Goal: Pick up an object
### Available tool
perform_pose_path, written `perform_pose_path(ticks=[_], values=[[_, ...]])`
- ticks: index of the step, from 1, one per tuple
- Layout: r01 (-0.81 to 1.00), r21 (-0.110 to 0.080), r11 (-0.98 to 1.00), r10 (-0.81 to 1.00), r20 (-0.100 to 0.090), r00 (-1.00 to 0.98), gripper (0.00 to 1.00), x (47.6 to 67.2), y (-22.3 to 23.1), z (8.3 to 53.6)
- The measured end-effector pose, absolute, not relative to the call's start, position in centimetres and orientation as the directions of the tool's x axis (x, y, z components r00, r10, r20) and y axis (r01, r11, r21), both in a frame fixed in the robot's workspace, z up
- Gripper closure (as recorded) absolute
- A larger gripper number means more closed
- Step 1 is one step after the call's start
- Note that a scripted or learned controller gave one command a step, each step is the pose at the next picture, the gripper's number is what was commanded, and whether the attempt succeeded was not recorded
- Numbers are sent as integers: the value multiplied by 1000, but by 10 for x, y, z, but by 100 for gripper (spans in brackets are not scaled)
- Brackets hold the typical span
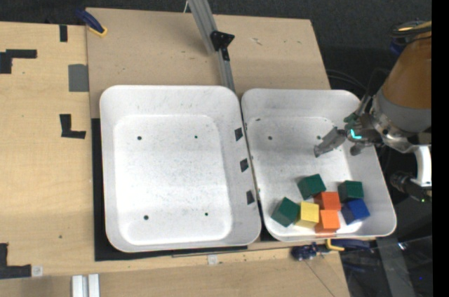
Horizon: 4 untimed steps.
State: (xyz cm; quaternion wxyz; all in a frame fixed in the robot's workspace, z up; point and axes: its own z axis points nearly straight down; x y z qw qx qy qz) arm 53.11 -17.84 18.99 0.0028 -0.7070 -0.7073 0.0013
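My gripper point(328, 144) hangs over the right bin point(295, 106) near its right edge; I cannot tell its state, and nothing shows in it. Toward that bin's near right corner cluster the blocks: green point(311, 185), dark green point(285, 211), yellow point(309, 212), orange point(330, 210), blue point(356, 210). The left bin point(172, 97) adjoins it.

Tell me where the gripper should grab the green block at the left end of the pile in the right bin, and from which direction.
Probably from straight above, fingers closing on the green block's upper-left and lower-right faces. Its left side faces bare bin floor, while the yellow block sits tight against its right, so avoid that side. The gripper is above the pile, farther back in the bin.
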Motion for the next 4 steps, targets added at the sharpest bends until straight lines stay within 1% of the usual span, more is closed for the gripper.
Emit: perform_pose_path(ticks=[1,2,3,4], values=[[1000,-1,2,1000,1,-2,0,532,-178,192],[1000,-7,2,1000,1,-2,0,536,-170,132],[1000,-4,1,1000,-1,-1,0,535,-170,90],[1000,-3,2,1000,2,-2,100,535,-169,101]])
